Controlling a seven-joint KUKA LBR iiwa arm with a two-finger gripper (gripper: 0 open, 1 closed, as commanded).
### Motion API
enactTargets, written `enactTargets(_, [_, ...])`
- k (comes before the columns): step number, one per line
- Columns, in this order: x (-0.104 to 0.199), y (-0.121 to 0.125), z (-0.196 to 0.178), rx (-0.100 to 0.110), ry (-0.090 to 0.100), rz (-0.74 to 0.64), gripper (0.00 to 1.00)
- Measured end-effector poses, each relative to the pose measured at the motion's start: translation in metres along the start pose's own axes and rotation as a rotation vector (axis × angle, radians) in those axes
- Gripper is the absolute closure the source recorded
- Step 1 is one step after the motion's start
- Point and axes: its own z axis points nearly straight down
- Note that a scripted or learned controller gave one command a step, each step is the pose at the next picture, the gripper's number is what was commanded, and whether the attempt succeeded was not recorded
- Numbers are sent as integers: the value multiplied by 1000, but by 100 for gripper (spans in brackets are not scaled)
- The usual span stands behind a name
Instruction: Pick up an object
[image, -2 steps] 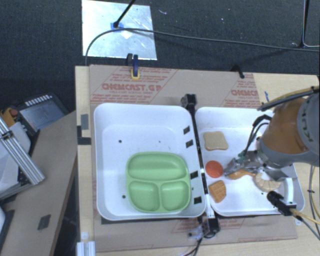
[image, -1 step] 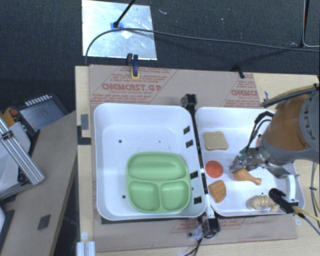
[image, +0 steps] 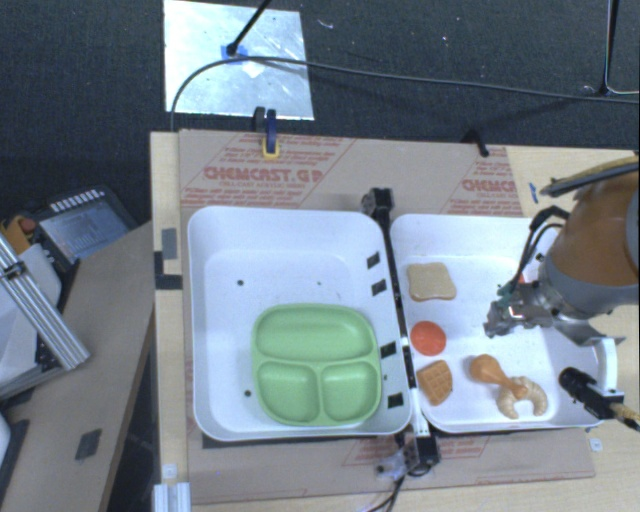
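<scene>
Gripper (image: 508, 318) sat over right bin (image: 470, 232) | jaw state: you couldn't tell from this angle | nearest target: chicken leg (image: 487, 370), just below-left of jaws, long axis slanting toward croissant (image: 524, 396) | tomato (image: 428, 338) farther left

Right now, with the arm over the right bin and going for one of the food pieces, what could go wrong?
The gripper sits above bare bin floor, between the bread slice and the chicken drumstick, so a straight descent may close on nothing. The drumstick touches the croissant; grabbing one could drag or knock the other. The orange round piece and waffle piece lie close to the right bin's left wall, leaving little finger room.
</scene>
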Motion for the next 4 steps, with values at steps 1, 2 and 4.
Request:
enactTargets(1, [0,2,-53,-2,-1,-1,100])
enactTargets(2, [41,12,-58,1,1,-5,100])
enactTargets(4, [155,55,-62,-1,2,-7,100])
